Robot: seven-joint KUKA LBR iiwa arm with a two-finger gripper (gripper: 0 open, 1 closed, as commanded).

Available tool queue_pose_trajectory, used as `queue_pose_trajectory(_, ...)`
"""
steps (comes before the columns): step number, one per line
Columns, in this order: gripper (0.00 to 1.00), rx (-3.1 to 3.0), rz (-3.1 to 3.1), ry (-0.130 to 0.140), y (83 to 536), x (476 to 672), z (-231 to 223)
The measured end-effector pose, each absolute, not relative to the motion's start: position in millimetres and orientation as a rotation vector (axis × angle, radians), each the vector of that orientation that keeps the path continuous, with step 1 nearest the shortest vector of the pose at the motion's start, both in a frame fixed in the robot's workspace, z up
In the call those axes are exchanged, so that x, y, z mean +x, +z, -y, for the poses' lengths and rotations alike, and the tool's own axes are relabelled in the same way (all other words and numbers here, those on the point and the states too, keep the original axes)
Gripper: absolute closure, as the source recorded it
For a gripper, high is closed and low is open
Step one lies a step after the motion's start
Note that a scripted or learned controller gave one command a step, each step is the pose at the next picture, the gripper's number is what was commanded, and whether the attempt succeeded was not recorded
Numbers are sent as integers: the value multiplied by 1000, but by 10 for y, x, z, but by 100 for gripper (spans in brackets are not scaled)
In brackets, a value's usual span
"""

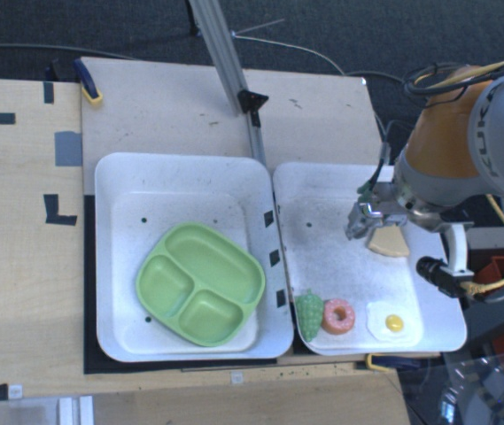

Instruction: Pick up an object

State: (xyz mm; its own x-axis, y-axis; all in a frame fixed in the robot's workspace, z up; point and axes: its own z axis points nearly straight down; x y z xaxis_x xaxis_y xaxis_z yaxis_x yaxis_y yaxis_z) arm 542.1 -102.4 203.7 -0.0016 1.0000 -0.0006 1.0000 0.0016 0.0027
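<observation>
White right bin [322, 197] | end effector [364, 222] mid-bin beside tan piece [390, 242] | grip state unclear

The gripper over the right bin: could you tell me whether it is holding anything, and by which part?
It cannot be told: the gripper sits right beside the tan wedge, but no hold shows.

Divided plate [200, 284] in left bin [110, 237] — doughnut [338, 316] in right bin [322, 193].
</observation>
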Motion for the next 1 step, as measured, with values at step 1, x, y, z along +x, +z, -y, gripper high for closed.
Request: queue_pose_trajectory(1, 100, 2217, -2231, 0, 2017, 5410, 487)
